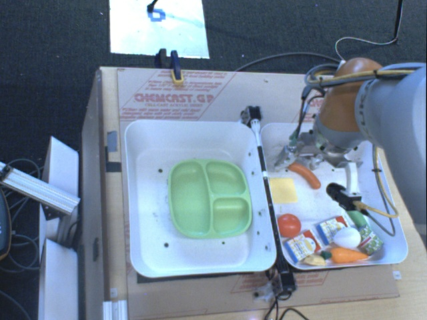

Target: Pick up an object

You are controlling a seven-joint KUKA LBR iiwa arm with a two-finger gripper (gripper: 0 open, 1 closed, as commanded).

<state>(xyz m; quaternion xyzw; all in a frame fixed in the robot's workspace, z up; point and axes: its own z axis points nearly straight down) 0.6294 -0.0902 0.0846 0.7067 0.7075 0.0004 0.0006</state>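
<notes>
My gripper (pixel 297 155) hangs over the far part of the right bin (pixel 395 244), just behind a red-orange sausage (pixel 305 175). A yellow cheese slice (pixel 283 190) lies in front of the gripper. Nearer the front are a red tomato (pixel 289 225), two small cartons (pixel 301 245) (pixel 330 229), a white egg (pixel 347 237), a carrot (pixel 347 255) and a green piece (pixel 357 219). I see nothing held in the gripper.
The left bin (pixel 143 179) holds a green divided plate (pixel 209 197). A divider rail (pixel 261 172) runs between the bins. The grey arm with its orange band (pixel 347 105) covers the right bin's far right corner.
</notes>
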